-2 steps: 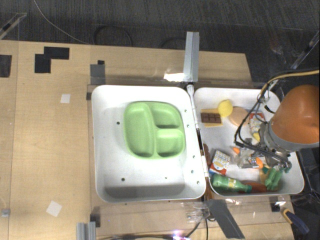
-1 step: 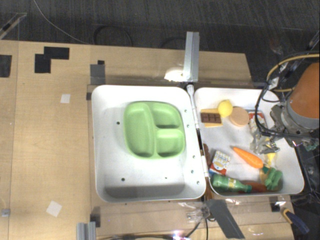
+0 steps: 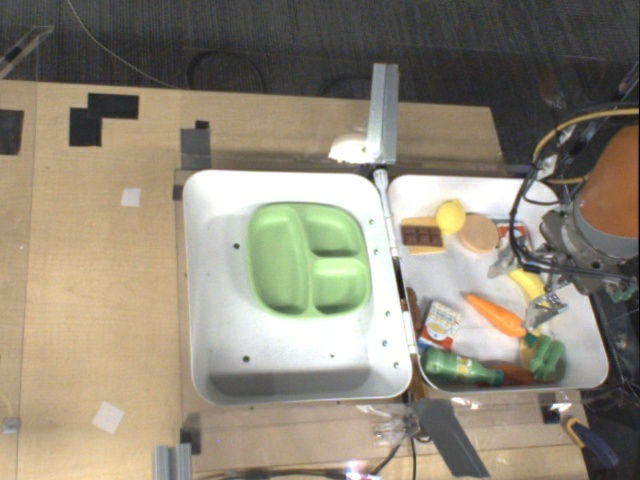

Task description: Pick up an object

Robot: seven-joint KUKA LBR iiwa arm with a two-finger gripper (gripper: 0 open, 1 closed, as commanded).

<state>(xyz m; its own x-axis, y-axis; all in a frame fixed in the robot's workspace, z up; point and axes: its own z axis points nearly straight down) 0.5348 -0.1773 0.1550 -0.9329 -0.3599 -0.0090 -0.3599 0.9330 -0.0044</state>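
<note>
The gripper is seen low over the right bin; whether anything is pinched cannot be told. A yellow banana lies directly beneath it, an orange carrot just left of that banana, and a green bottle below the carrot.

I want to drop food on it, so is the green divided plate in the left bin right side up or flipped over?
Right side up: the green plate lies flat in the left bin with its three compartments' hollows facing upward.
</note>
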